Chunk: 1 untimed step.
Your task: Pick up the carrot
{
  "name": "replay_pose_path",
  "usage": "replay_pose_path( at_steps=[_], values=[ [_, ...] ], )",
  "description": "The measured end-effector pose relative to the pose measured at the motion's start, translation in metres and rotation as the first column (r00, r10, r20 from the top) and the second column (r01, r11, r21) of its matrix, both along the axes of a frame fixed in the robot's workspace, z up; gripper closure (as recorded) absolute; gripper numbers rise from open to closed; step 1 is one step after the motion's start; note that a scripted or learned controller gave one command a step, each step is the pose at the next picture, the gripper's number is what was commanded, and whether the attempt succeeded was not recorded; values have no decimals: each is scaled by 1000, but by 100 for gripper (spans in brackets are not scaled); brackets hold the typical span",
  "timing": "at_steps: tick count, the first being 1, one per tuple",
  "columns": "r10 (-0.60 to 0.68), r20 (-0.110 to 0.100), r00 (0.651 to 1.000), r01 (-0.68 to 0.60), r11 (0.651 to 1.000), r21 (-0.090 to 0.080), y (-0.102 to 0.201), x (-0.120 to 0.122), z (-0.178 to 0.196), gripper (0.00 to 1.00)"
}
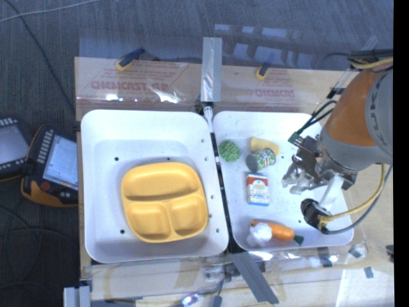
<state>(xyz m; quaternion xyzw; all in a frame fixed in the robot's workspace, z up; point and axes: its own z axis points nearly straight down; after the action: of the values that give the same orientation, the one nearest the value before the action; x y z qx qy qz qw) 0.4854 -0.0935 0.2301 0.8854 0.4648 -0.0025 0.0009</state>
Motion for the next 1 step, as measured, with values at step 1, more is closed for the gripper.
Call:
replay_pose_path(
  at_steps=[1],
  values=[
    [-417, 0, 909, 417, 909, -1, -100, 26, -11, 100]
  ],
)
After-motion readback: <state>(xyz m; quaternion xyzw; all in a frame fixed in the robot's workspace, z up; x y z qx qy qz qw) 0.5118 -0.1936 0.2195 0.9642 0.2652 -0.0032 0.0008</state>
